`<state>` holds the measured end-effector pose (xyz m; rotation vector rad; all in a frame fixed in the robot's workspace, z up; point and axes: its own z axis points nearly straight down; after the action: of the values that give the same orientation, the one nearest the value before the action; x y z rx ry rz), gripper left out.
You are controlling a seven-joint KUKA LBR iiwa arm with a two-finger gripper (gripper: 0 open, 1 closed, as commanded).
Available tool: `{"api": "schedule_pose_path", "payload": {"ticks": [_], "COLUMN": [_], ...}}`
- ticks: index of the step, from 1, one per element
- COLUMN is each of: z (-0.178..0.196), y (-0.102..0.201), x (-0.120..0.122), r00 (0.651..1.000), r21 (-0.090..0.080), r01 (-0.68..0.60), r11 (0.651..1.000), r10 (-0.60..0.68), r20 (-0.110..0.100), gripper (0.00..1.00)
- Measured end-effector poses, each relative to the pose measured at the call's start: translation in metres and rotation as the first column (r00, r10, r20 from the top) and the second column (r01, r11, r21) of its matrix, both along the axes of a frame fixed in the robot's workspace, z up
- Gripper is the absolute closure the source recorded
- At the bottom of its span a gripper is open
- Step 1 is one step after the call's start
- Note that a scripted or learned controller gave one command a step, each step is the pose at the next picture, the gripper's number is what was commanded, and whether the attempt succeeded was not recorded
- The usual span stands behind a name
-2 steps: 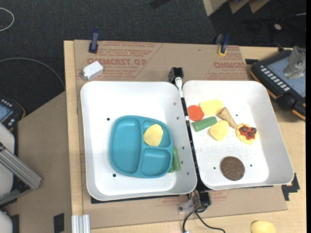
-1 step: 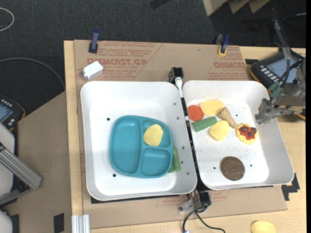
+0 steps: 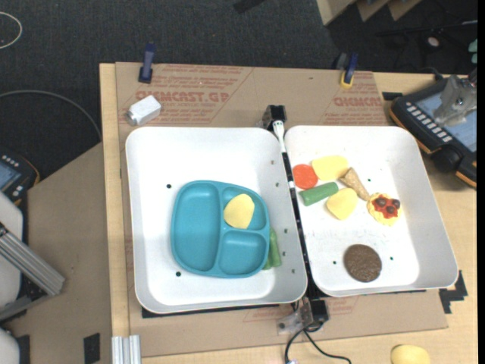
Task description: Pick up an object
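The left bin holds a teal divided plate with a yellow toy piece in its upper right compartment. A green piece lies against the plate's right edge. In the right bin lie a red-orange round piece, two yellow pieces, a green piece, a tan cone, a small pizza-like piece and a brown disc.
A small white block sits on the cardboard behind the left bin. Clamps hold the board's far edge. A control pendant rests at the right. A yellow object lies at the bottom right.
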<state>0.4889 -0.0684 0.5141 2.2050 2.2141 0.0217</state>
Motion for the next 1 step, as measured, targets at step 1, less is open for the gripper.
{"api": "schedule_pose_path", "payload": {"ticks": [1], "z": [0.002], "y": [-0.0009], "x": [-0.0002], "r00": [1.0], "r21": [0.0], "r01": [0.003], "r11": [1.0], "r10": [-0.003], "r20": [-0.014], "gripper": [1.0]}}
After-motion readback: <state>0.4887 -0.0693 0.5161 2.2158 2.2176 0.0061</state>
